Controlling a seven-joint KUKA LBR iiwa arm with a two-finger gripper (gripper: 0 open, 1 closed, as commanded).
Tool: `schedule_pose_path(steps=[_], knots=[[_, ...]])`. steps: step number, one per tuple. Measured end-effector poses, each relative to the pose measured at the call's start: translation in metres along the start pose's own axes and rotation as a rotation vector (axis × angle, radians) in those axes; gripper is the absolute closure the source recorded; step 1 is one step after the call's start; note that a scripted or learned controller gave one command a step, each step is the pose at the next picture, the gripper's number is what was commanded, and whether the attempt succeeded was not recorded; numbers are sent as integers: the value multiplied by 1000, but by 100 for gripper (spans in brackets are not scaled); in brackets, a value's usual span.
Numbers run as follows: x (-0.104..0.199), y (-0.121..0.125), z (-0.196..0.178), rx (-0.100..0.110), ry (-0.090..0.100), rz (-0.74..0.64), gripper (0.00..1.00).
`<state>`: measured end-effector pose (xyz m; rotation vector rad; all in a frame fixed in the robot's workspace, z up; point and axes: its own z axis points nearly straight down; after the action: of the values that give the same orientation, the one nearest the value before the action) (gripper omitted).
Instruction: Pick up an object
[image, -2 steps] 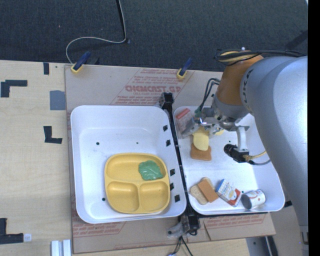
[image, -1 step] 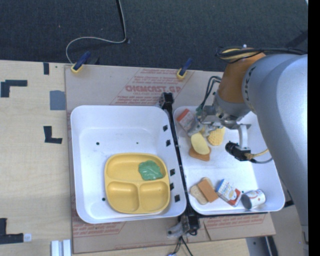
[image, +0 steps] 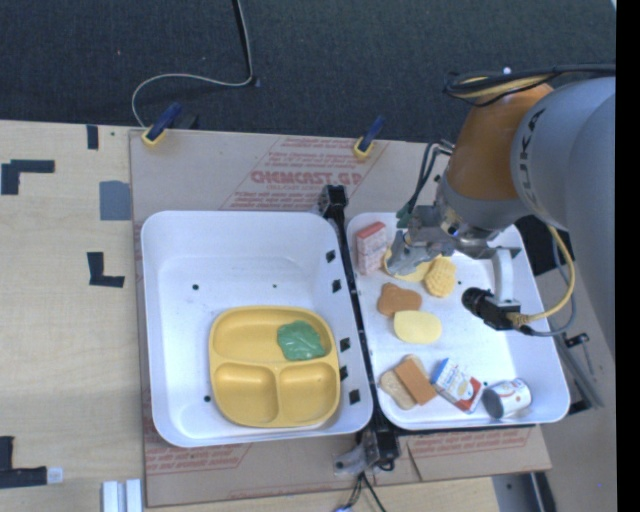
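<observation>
The tool (image: 408, 256) hangs low over the far end of the right bin (image: 545, 375), just beside a corn cob (image: 438, 277); whether it is apart or together cannot be told. The cob's long axis runs near-to-far, tilted slightly. A good grasp would likely straddle the cob across its width, clear of the pink carton (image: 371, 245) and brown cookie (image: 398, 298).
</observation>
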<state>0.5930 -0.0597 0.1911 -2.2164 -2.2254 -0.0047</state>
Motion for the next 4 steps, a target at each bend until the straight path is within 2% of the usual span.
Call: schedule_pose_path(steps=[1,2,3,4], knots=[[-2,1,6,3,-2,2,0],[-42,-9,37,6,-4,6,0],[-37,7,108,-1,-7,2,0],[-35,-8,101,-14,-8,2,0]])
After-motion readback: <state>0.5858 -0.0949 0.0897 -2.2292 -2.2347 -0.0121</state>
